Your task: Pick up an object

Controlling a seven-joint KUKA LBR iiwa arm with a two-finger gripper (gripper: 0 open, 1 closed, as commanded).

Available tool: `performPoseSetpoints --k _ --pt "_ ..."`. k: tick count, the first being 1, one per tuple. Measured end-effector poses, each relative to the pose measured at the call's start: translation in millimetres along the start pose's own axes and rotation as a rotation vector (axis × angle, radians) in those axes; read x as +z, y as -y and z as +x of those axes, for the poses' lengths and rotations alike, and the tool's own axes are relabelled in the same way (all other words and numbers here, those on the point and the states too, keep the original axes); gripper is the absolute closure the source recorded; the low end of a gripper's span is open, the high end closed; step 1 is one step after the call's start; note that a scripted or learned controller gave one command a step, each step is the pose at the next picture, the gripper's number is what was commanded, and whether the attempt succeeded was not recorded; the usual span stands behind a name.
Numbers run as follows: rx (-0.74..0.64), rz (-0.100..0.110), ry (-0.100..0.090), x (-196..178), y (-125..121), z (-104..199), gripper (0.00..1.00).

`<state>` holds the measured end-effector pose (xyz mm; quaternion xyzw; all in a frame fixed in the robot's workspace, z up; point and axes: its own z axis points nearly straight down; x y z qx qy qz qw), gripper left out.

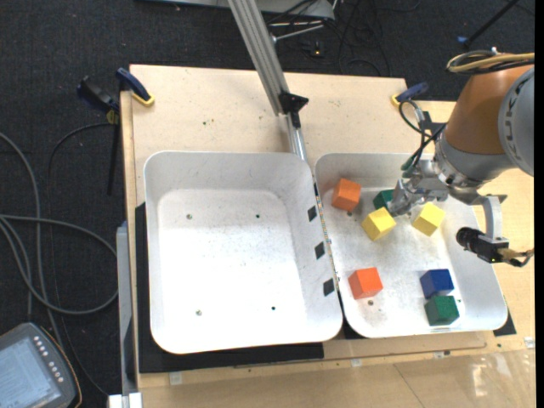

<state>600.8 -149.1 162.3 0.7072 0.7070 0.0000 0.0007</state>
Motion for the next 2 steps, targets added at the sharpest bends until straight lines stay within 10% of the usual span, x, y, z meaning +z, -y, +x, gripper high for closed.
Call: performPoseSetpoints --k 2 --pt "-0.003 -0.007 0.002 -99.0 -6.2 -6.9 1.0"
